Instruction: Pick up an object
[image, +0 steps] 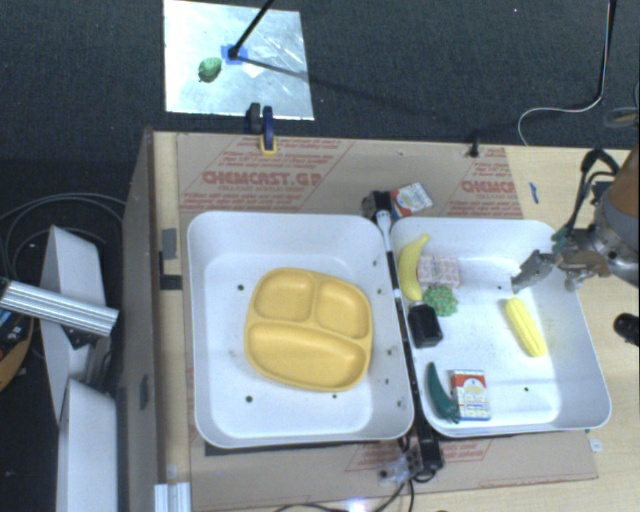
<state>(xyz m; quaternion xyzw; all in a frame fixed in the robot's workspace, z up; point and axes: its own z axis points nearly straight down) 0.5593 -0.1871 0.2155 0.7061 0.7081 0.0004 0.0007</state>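
Camera view, looking down at a slant: two white bins side by side on the bench (330, 165). Left bin (215, 300) holds a yellow divided plate (308, 328), three sections, sitting about centre and flat on the floor. Right bin (570, 395) holds the loose stuff: banana (411, 266) at roughly 10 o'clock of that bin, lying lengthwise close to the wall shared with the left bin; pinkish packet (439, 269) just beside it on the 3 o'clock side; green broccoli-like piece (439, 298) just below the packet; black block (424, 325) near that, toward 6 o'clock of it. Corn cob (525, 326) lies right of centre in the bin, tilted, well apart from the banana cluster. At the bin's 7 o'clock: dark green pepper-like item (439, 391), with a small red-and-white box (470, 394) just beside it. Another small carton (411, 199) sits outside the bins on the bench, at 12 o'clock of the divide. Arm comes in from 3 o'clock; gripper (527, 272) hangs over the right bin's upper-right area, at about 12 o'clock of the corn cob and apart from it. Nothing seen between the fingers; whether they're spread or pressed together, can't tell at this resolution. Beyond the bench at 11 o'clock, a shiny sheet (270, 70) on the dark floor with a small green object (209, 69) on it.
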